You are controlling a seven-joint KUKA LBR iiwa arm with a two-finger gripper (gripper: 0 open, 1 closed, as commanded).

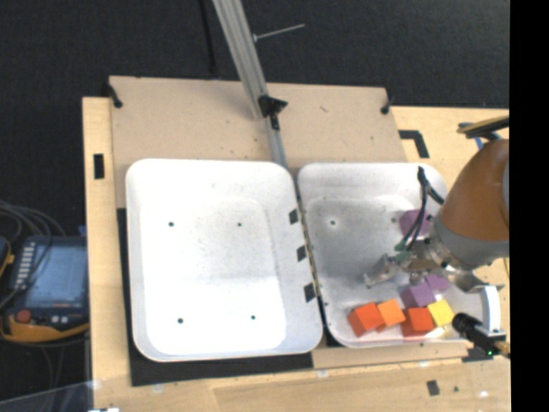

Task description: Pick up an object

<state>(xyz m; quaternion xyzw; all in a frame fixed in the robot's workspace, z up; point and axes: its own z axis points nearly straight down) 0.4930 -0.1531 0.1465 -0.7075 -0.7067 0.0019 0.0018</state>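
Gripper (388, 273) low in the right bin (343, 196), jaw state unclear, above orange blocks (377, 316), purple block (422, 293).

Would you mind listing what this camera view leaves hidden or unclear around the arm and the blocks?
- Gripper: small and blurred in the camera view; finger state unreadable.
- Upper purple block: partly covered by the arm and a cable.
- Lower purple block: its top edge sits under the wrist.
- Right bin: its right wall is hidden by the arm.
- Orange blocks: edges blur, so touching or apart is unclear.
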